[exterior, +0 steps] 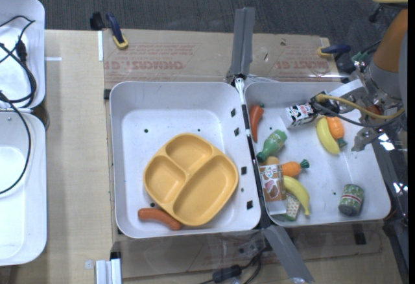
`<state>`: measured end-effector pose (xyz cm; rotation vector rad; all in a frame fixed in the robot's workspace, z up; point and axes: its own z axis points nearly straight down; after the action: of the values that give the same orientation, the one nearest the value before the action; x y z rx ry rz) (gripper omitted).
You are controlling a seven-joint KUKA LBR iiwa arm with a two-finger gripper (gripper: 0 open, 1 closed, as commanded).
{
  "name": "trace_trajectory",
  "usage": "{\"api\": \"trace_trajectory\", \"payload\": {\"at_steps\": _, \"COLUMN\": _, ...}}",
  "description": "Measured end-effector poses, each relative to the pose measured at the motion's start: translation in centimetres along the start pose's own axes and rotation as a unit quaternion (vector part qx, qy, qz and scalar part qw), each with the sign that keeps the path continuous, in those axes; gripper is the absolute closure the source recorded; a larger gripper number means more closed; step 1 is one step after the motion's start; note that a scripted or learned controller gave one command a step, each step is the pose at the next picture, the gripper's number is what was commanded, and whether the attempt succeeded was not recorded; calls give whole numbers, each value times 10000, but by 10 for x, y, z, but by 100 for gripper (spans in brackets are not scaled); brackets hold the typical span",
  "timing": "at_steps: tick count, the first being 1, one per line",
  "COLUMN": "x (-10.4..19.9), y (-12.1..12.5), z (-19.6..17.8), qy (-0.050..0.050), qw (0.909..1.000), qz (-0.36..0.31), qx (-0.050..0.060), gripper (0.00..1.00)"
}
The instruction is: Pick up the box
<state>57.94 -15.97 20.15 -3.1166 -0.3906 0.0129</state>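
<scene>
Two box-like things lie in the right bin [376, 211]. A small white carton with black cow patches [299, 113] rests near the bin's back, tipped on its side. A flat brown and white snack box [273, 187] lies against the bin's left wall, toward the front. My gripper [369, 137] hangs over the right edge of this bin, below the orange band of the arm [392, 46]. It is to the right of a yellow banana [327, 136] and an orange toy [334, 127], and well apart from both boxes. I see nothing held in it.
The right bin also holds a green bottle [272, 143], two carrots [257, 120] [293, 167], a second banana [297, 194] and a green can [351, 200]. In the left bin [130, 146] sit a yellow divided plate [190, 179] and a sausage [159, 216]. Cables [343, 105] trail near the wrist.
</scene>
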Motion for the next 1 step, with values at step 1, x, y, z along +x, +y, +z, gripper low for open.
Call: {"api": "trace_trajectory", "payload": {"at_steps": 1, "x": 23, "y": -63, "z": 88, "qy": -14, "qw": 10000, "qz": 24, "qx": 14, "gripper": 0}}
